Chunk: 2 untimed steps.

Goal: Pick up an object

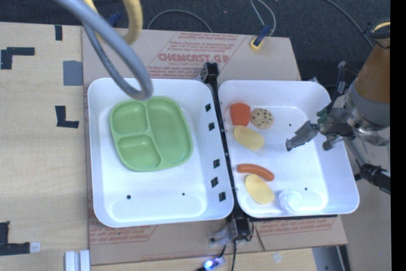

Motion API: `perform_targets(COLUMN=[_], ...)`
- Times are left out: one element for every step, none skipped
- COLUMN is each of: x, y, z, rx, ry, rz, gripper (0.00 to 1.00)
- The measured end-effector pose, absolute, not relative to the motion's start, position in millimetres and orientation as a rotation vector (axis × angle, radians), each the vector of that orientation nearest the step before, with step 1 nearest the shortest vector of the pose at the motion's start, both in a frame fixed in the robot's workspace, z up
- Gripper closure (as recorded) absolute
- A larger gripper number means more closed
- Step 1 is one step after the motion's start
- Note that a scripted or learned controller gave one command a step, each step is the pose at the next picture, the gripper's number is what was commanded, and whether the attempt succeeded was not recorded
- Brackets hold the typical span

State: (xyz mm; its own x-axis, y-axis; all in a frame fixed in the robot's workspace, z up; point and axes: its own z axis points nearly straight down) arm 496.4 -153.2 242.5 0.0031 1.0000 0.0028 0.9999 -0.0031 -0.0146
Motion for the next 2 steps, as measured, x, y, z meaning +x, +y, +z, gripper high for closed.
perform_targets(x=[499.0,502.4], y=[-152.6,-161.8], z=[249.2,195.5], rx=[-2.219,-2.220], ry=[-2.222,-2.220], rz=[0.001,0.004], gripper=[0.00,0.00])
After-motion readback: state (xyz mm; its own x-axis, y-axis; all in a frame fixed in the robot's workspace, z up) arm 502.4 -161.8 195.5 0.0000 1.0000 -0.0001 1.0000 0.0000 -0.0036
